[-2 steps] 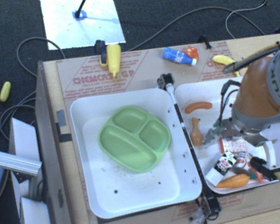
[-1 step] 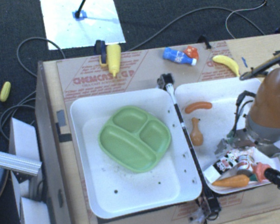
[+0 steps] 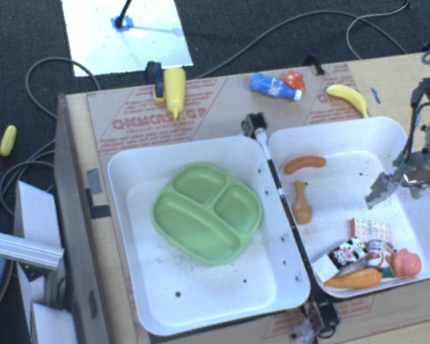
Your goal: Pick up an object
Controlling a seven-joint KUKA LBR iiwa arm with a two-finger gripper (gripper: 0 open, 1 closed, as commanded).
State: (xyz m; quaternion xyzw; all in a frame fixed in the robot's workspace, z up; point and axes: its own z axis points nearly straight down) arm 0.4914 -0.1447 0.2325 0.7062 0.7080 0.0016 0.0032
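White plastic made up both shallow bins: the left bin [image 3: 150, 299] held a green divided plate [image 3: 207, 212] near its centre, and the right bin [image 3: 390, 127] held the loose items. In the right bin an orange sausage-shaped toy [image 3: 304, 164] lay toward the upper left, with a tan gourd-shaped piece [image 3: 301, 204] just below it. Along the lower edge sat a carrot [image 3: 355, 280], a small black-and-white carton [image 3: 348, 253], a red-and-white packet [image 3: 370, 229] whose print was too small to read, and a pink rounded toy [image 3: 406, 262].

From the right side of the frame the grey arm reached in, and its gripper [image 3: 381, 188] hung over the right bin's middle right, above bare floor; nothing showed between the fingers, though how far apart they stood could not be told.

Brown board under the bins carried red lettering, blurred beyond reading. On it, above the bins, lay a yellow bottle [image 3: 174, 88], a blue-and-white bottle [image 3: 273, 86] and a banana [image 3: 348, 97].
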